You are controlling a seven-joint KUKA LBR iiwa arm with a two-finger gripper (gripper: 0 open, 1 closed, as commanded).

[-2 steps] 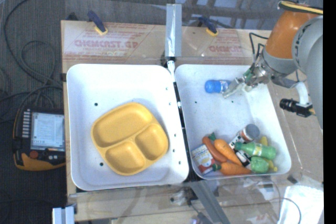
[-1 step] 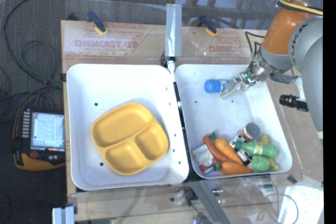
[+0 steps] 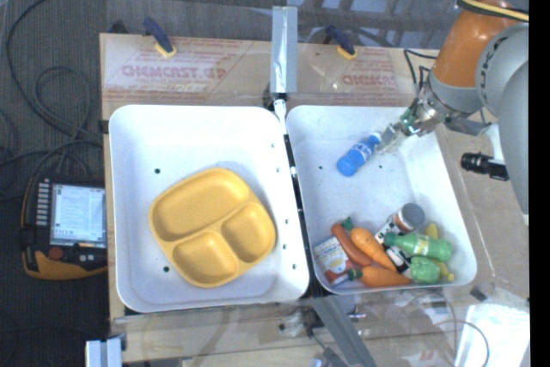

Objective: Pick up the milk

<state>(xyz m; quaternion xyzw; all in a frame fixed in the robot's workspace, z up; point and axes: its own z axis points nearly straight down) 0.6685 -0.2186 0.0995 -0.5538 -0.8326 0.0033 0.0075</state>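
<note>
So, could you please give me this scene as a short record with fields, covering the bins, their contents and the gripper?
left bin: holds a yellow divided tray
right bin: blue bottle lying alone near the middle top; pile at the near edge
pile: milk carton, two carrots, green bottles, other small items
gripper: over the right bin's upper right, beside the blue bottle's end
fingers: state unclear
milk: still in the pile, far from the gripper
</note>
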